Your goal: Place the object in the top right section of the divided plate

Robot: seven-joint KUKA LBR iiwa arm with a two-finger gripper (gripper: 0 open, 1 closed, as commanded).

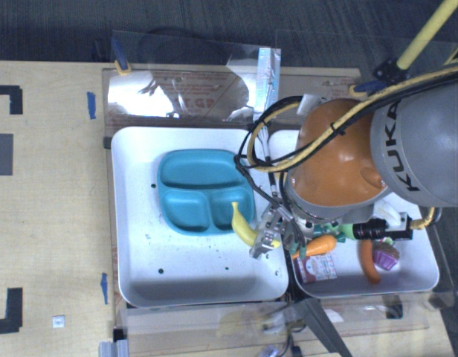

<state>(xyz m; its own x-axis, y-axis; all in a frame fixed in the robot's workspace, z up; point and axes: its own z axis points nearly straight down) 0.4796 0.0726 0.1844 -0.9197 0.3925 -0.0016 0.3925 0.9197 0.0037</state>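
Blue divided plate in the left white bin, on the wooden worktop. Yellow banana lying over the plate's right rim, at the lower right section. Hand just beside and touching the banana; grip state impossible to tell. Carrot, purple pouch and sausage in the right bin.
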